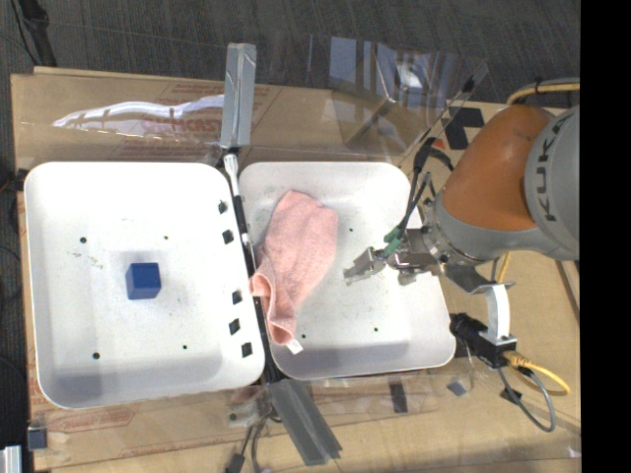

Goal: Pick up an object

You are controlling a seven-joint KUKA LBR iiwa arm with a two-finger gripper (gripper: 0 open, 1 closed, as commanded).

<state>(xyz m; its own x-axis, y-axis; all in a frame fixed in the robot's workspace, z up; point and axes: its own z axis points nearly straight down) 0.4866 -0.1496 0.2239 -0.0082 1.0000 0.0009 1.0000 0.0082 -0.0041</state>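
Crumpled pink cloth towel [294,259] lies along the left edge of the right shallow white bin [394,348], draped over the divider. Small blue cube [144,280] sits mid-floor in the left white bin [59,195]. Gripper [357,268] hovers just right of the towel; fingers slightly parted, holding nothing.

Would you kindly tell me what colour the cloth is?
Pale pink; the cloth shows in the camera view.
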